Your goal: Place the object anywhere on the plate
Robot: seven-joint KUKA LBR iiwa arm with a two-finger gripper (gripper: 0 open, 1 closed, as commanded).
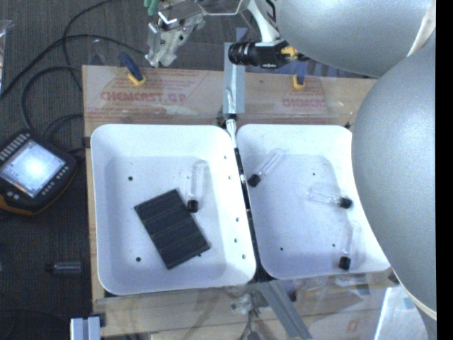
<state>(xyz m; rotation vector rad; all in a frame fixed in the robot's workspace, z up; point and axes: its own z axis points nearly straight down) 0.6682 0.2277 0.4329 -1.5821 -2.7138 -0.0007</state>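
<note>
A dark, ribbed rectangular plate lies at a slant on the floor of the left bin. A clear tube with a black cap rests just beyond the plate's far right corner, its cap touching or nearly touching the plate's edge. Three more clear capped tubes lie in the right bin: one near its left wall, one in the middle right and one at the front right. My gripper hangs high beyond the back edge of the left bin, far from the tubes and the plate.
The arm's large grey body covers the right side and overhangs part of the right bin. A teach pendant with cables lies left of the bench. Clamps grip the board behind the bins.
</note>
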